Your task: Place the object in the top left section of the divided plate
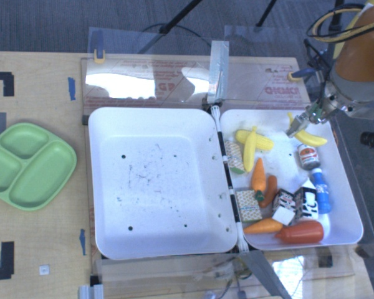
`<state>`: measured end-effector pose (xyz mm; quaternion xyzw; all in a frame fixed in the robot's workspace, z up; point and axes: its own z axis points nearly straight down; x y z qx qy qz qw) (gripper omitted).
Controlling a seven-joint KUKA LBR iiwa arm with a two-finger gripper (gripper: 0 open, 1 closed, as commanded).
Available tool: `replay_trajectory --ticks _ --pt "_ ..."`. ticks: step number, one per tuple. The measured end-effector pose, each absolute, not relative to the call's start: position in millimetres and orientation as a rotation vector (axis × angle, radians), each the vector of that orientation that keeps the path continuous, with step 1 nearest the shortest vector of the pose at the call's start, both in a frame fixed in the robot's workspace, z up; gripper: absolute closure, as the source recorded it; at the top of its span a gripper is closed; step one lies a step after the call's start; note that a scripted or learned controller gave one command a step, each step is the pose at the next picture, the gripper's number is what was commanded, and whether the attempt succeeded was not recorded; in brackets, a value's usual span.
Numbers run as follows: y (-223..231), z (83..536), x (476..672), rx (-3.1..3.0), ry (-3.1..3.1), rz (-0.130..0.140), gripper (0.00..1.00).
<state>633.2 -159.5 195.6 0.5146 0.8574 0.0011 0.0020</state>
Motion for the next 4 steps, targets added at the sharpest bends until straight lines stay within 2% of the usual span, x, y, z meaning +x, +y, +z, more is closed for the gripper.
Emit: replay_trajectory --ticks 1,2,3,4 --pt "-161.8 99.2 565.8 1.598 2.694 0.005 1.0" --pt "-143.9 220.5 480.1 1.814 2.563 0.001 1.0" --pt "-192.0 178.3 479.4 1.92 2.488 0.0 1.0" --pt "-153.8 125.0 483.3 1.906 2.476 0.006 1.0"
